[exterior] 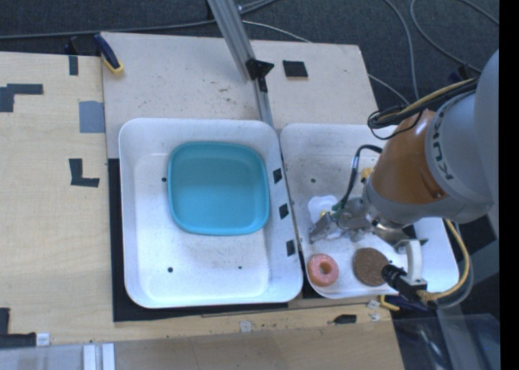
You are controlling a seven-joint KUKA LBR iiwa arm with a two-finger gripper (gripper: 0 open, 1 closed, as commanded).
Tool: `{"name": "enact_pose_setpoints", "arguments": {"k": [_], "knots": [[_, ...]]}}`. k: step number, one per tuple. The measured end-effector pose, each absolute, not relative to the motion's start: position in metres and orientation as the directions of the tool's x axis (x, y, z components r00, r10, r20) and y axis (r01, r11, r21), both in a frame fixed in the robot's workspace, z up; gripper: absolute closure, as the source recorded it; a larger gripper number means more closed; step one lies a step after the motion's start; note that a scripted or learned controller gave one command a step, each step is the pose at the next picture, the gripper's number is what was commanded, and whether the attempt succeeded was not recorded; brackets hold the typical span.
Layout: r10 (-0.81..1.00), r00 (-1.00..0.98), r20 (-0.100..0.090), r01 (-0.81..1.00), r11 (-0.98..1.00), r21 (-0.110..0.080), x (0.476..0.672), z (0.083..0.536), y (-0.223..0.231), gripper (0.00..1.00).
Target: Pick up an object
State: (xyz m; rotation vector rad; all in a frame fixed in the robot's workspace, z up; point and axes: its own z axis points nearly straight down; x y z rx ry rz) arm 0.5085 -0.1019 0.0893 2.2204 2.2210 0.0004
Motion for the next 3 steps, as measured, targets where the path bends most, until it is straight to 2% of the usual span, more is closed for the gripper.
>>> {"name": "enact_pose_setpoints", "arguments": {"k": [1,3], "knots": [[1.000,0.000,-0.002,1.000,0.000,0.003,0.509,0.101,-0.103,1.00],[1.000,-0.001,0.000,1.000,0.001,0.004,0.504,0.211,-0.102,1.00]]}}
